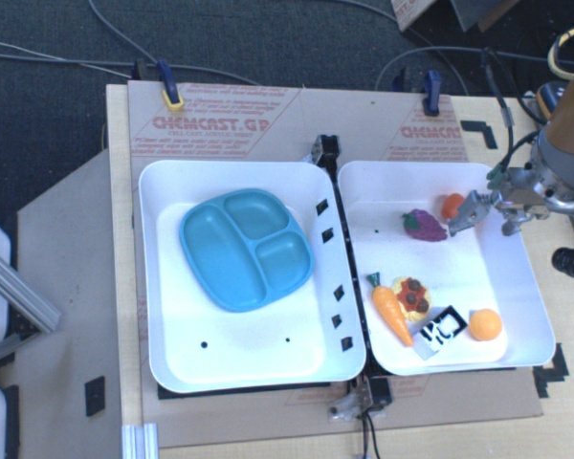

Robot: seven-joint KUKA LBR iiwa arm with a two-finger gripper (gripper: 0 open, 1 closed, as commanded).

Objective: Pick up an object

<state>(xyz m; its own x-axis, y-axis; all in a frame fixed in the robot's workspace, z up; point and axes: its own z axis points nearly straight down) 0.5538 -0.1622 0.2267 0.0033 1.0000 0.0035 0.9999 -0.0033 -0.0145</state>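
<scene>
In the right bin (517, 256) lie a purple grape bunch (425, 225), a small red-orange fruit (452, 204), a carrot (391, 315), a yellow piece with red and dark toppings (411, 295), a black-and-white tagged block (441, 328) and an orange ball (485, 324). My gripper (488, 218) hangs over the bin's upper right part, open, with nothing between its fingers. Its left finger (466, 212) is just beside the red-orange fruit, to that fruit's right.
The left bin (163, 285) holds a blue divided plate (247, 248). A black divider with clips (337, 256) runs between the bins. Cables and clamps (170, 92) sit along the bench's far edge. The grey arm (564, 151) enters from the right.
</scene>
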